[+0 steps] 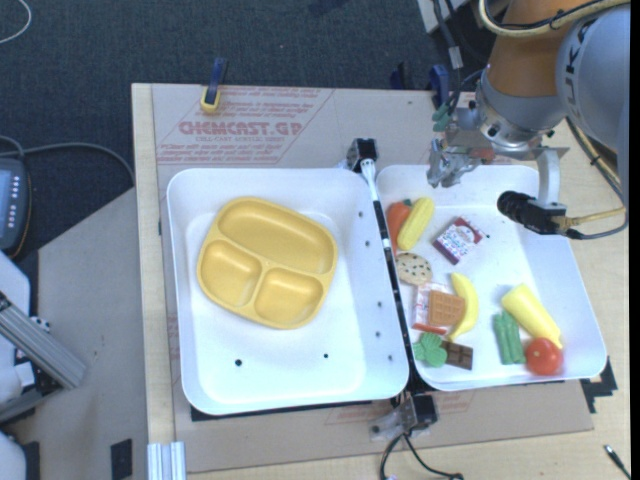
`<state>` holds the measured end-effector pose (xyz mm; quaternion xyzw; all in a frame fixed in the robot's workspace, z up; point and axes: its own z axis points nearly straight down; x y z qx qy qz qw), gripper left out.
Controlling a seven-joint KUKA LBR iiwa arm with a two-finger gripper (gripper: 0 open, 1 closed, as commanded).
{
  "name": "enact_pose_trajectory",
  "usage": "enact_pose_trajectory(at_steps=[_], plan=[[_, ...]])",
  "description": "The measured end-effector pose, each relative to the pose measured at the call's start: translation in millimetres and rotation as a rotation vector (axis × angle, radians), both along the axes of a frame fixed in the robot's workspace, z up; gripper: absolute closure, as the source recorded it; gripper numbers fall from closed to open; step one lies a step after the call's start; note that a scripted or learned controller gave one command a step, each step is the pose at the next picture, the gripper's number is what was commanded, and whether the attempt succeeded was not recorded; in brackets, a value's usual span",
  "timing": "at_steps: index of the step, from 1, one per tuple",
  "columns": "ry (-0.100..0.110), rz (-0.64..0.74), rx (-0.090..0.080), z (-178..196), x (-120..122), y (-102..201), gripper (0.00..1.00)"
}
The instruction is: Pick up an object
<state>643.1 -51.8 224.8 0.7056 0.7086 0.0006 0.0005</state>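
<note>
Gripper (447, 171) hovers upper right, approach step, jaw state unclear; next: descend onto corn (416, 222) just below.

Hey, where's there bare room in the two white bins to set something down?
Left white bin: bare floor along its near edge and right side, around the yellow divided plastic plate. Right white bin: a bare strip past the small red-and-white packet; crowded from the corn cob down to the red tomato.

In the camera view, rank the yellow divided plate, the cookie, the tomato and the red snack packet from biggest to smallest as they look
1. yellow divided plate, by far the largest.
2. red snack packet.
3. cookie and tomato: they look about alike, so I won't rank them.
</note>
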Motion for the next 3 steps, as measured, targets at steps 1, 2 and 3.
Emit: enact_pose_trajectory(at_steps=[1, 2, 3], plan=[[-0.001, -0.001, 0.0, 11, -5, 22, 1.0], [0.004, -0.003, 0.0, -4, -6, 29, 1.0], [0.001, -0.006, -0.002, -8, 0, 14, 1.0]])
